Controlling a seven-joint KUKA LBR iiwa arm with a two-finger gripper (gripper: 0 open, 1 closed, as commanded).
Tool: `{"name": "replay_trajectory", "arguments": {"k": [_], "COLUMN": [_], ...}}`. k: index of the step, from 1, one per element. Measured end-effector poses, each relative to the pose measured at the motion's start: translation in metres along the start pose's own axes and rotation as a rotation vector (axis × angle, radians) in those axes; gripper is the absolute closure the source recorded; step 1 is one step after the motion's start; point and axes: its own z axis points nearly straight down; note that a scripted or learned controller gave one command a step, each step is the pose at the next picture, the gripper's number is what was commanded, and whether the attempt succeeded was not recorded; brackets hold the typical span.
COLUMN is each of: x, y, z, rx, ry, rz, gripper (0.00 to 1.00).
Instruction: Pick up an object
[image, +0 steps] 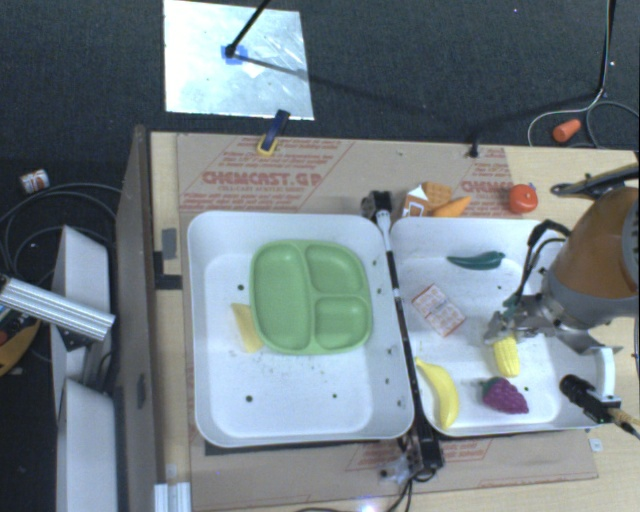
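We look down at a slant on a bench (300, 165) covered with printed brown cardboard, which carries two shallow white plastic bins side by side. The left white bin (225, 400) holds a light green plastic plate with three compartments (308, 298) near its middle, and a small yellow wedge-shaped piece (245, 326) touches the plate's left edge.

The right white bin (470, 415) holds several toy foods. A dark green toy pepper (477, 260) lies near the far side. A small flat card with red print (438, 308) lies left of centre. A yellow toy banana (441, 392) lies in the near left corner, and a purple toy bunch of grapes (505, 395) sits near it to the right. A yellow toy corn cob (506, 355) lies just above the grapes.

The grey arm with its orange band (598, 250) reaches in from the right. Its jaws (508, 328) sit low over the right bin, just above and touching or nearly touching the corn cob's upper end. We cannot tell whether they are apart or together, and we see nothing clearly held between them.

Beyond the bins, on the cardboard, rest an orange toy carrot (450, 206) and a round orange-red toy fruit (522, 198).
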Motion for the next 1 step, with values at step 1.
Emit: {"name": "replay_trajectory", "arguments": {"k": [1], "x": [0.0757], "y": [0.0467], "z": [-0.0567], "rx": [-0.006], "ry": [0.003], "rz": [-0.01], "gripper": [1.0]}}
